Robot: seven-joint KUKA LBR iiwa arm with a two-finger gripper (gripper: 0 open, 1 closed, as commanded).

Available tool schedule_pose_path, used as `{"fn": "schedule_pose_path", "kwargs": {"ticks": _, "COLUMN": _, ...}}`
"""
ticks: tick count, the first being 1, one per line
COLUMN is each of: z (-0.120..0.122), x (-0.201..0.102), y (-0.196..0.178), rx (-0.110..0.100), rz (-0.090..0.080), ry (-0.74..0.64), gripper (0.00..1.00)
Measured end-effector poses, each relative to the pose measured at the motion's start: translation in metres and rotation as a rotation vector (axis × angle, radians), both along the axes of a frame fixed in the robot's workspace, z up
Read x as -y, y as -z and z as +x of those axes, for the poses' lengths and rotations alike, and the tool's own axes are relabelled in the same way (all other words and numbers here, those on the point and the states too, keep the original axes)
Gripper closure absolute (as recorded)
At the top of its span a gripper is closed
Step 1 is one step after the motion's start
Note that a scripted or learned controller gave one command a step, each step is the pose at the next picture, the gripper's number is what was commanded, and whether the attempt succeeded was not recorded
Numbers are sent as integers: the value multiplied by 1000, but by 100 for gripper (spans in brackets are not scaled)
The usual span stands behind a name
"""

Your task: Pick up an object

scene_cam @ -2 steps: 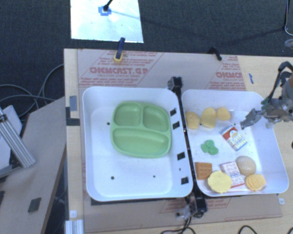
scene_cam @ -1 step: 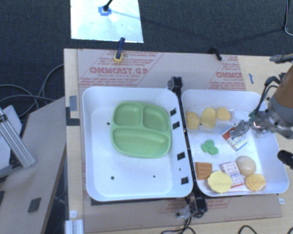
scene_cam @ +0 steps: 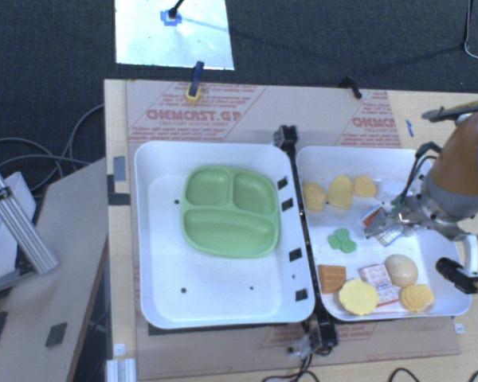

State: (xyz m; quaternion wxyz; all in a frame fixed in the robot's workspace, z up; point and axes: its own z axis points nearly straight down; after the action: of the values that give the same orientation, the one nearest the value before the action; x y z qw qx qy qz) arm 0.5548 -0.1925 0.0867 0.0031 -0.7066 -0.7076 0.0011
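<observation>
On the counter (scene_cam: 247,110), the left bin (scene_cam: 159,293) holds a green three-compartment plate (scene_cam: 229,212). Beside it, the right bin (scene_cam: 323,161) carries play food: yellowish pieces (scene_cam: 339,190) near its top, a green piece (scene_cam: 342,240) mid-bin, a cracker (scene_cam: 332,278), a yellow round (scene_cam: 358,297), an egg (scene_cam: 401,269) and a waffle-like disc (scene_cam: 417,297). At that bin's right side, the gripper (scene_cam: 385,223) sits low; whether its jaws are apart I cannot tell.

Grey-bodied arm (scene_cam: 470,177) with a broad orange band above the wrist. Thin black cables looping along the wrist. Metallic silver gripper (scene_cam: 386,225) at the end, with small reddish markings near its fingers.
</observation>
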Motion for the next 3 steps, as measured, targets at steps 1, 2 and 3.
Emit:
{"fn": "schedule_pose_path", "kwargs": {"ticks": 1, "z": 1, "x": 1, "y": -11, "rx": 4, "rz": -1, "ry": 0, "gripper": 100}}
{"fn": "schedule_pose_path", "kwargs": {"ticks": 2, "z": 7, "x": 6, "y": -72, "rx": 10, "rz": -4, "ry": -3, "gripper": 100}}
{"fn": "schedule_pose_path", "kwargs": {"ticks": 3, "z": 18, "x": 6, "y": -129, "rx": 11, "rz": -4, "ry": -4, "gripper": 100}}
